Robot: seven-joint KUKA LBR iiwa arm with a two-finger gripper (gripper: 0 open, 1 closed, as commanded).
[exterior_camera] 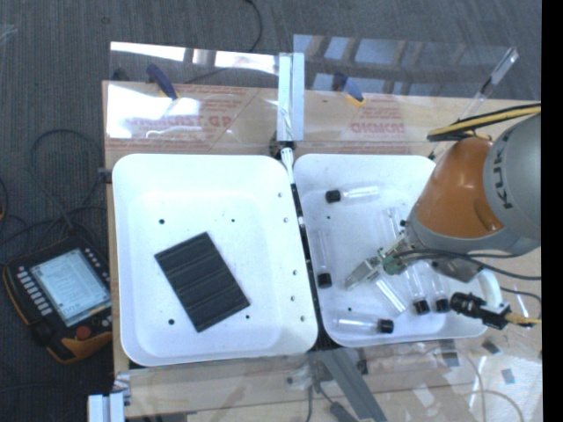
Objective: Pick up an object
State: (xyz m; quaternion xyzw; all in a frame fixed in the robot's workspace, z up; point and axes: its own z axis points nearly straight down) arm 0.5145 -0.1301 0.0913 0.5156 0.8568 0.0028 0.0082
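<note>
White plastic: two shallow bins side by side on the wooden table (pixel 220 104). In the left bin (pixel 132 192), one black ribbed pad (pixel 201 281), lying flat near the middle and turned at a slant. In the right bin (pixel 369 165), several clear tubes with black caps. First tube (pixel 352 195) near the far wall, lying crosswise. Second tube (pixel 362 324) along the near wall. Third tube (pixel 322 253) just beside the left wall, running lengthwise. Loose cluster of tubes (pixel 391 293) toward the near right corner. Grey arm with orange band (pixel 457 192) over the right side of that bin. Claw (pixel 362 273) low over the bin floor, pointing left, right beside the cluster. Impossible to tell whether released, clenched or grasping anything. Left of the table, on dark carpet, a teach pendant (pixel 57 293) with a lit screen.
</note>
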